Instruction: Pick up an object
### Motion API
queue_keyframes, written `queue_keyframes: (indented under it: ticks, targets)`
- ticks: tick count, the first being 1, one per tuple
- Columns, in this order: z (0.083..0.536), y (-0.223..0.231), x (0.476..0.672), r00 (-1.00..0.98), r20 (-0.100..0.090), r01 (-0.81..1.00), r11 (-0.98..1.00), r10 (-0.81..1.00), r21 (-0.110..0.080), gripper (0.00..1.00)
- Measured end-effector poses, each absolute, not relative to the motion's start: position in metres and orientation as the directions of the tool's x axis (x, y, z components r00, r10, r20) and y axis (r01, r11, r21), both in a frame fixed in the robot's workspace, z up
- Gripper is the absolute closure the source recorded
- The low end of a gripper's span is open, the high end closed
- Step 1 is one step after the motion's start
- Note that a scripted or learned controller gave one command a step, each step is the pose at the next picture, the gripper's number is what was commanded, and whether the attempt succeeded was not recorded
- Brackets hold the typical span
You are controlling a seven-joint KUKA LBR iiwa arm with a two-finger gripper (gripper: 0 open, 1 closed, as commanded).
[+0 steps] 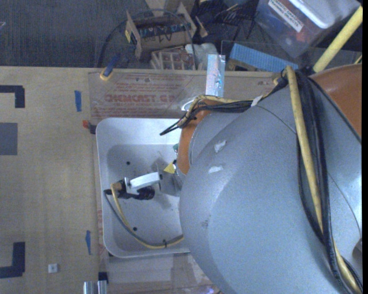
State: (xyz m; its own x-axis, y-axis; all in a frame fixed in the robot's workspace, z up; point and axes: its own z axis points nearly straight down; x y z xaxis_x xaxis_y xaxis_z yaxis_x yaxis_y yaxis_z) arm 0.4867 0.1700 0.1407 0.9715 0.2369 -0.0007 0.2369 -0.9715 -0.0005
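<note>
Over the white bin (pixel 109 143) on the pale wooden bench (pixel 46 189) hangs the gripper (pixel 171 181), its state unclear.

Reddish lettering on the clear panel (pixel 144 95) at 12 o'clock from the white bin (pixel 106 146) and a printed label (pixel 286 15) on the plastic container (pixel 316 14) at 1 o'clock, both too blurred to read.

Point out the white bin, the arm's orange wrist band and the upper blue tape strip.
white bin (pixel 115 143): camera view, bare floor by its upper left corner.
orange wrist band (pixel 184 147): camera view, its visible sliver.
upper blue tape strip (pixel 77 101): camera view, its middle.
</note>
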Motion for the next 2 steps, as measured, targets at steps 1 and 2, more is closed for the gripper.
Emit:
queue_keyframes:
  ticks: [1, 2]
  targets:
    - [0.090, 0.186, 0.493, 0.951, 0.004, 0.309, -0.951, 0.309, -0.004, 1.00]
    - [0.363, 0.141, 0.481, 0.974, 0.004, 0.227, -0.974, 0.227, 0.002, 1.00]
